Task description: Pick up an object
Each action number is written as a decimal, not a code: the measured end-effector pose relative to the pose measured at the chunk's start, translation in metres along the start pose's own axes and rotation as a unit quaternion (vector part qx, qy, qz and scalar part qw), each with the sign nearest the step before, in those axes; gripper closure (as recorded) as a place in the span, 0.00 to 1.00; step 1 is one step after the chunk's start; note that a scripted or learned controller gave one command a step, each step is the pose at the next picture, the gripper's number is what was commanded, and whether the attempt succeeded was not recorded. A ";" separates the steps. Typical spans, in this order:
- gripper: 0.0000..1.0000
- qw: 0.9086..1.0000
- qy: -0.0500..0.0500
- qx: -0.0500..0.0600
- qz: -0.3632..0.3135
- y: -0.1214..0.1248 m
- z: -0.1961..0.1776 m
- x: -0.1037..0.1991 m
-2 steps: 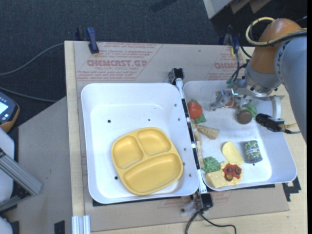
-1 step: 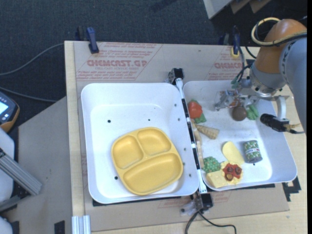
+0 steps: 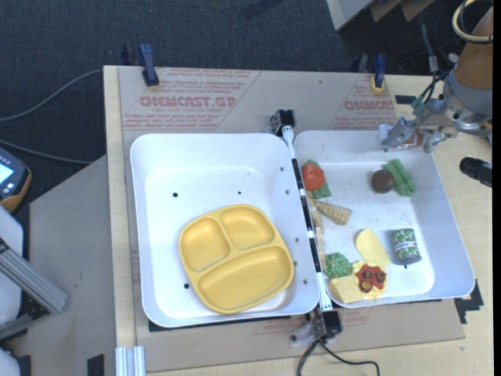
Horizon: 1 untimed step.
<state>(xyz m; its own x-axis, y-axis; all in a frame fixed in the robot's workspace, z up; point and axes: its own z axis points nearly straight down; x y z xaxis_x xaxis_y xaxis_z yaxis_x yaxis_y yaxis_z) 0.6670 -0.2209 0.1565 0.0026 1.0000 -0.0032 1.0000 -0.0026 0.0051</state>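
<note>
Pick candidates all sit in the right bin. Green can with a label, lying near the bin's right wall. Brown round piece touching a green leafy piece in the upper part of the bin. Red tomato-like piece and a tan ridged piece along the left wall. Yellow oval mid-bin. Green broccoli-like piece and a yellow slice with red topping crowd the near left corner, touching or nearly so.

Open room: the middle strip of the right bin and its far left corner are bare. The can has free floor on its far side; the bin wall is close on its right.

Left bin carries a yellow divided plate in its near half, well apart from the toys. Blue clamps pin the counter at its far edge.

Claw hangs over the right bin's far edge, above the brown and green pieces, nothing visibly between its fingers. Too small and cluttered to say if it's open or closed, probably not gripping anything.
</note>
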 end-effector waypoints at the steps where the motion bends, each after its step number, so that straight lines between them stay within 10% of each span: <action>1: 0.00 1.000 0.002 0.001 -0.002 -0.037 0.071 0.027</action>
<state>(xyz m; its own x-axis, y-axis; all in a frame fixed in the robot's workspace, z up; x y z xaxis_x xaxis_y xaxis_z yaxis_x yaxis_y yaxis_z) 0.6305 -0.1937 0.0848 -0.0012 1.0000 0.0013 1.0000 0.0012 0.0034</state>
